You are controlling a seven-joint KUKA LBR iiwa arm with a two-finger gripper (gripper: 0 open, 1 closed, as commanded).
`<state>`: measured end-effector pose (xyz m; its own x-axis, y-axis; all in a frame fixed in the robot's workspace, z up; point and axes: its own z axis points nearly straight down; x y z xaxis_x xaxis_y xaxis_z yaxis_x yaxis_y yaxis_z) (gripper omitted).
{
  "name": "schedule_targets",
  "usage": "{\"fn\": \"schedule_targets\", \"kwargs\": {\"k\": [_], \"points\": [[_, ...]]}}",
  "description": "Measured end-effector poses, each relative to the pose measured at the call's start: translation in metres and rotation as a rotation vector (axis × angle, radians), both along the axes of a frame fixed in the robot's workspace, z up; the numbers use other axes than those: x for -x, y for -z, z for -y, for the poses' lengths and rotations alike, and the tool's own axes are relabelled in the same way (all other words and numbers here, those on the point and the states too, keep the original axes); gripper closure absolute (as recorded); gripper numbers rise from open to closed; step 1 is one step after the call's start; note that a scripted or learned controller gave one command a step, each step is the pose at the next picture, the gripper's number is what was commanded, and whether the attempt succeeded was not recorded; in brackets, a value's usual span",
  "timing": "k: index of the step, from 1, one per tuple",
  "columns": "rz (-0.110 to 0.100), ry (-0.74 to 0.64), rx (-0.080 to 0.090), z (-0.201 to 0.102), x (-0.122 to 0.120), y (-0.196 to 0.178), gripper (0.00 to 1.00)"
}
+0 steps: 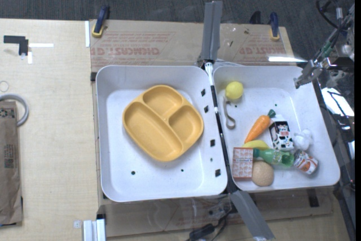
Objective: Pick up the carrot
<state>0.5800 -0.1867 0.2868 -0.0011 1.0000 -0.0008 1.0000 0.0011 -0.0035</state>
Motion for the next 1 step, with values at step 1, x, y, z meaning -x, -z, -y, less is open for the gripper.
{"fn": "schedule_targets", "kwargs": {"k": [1], "points": [[-0.001,0.12,0.0,-0.048,-0.007,0.1266,0.0]]}}
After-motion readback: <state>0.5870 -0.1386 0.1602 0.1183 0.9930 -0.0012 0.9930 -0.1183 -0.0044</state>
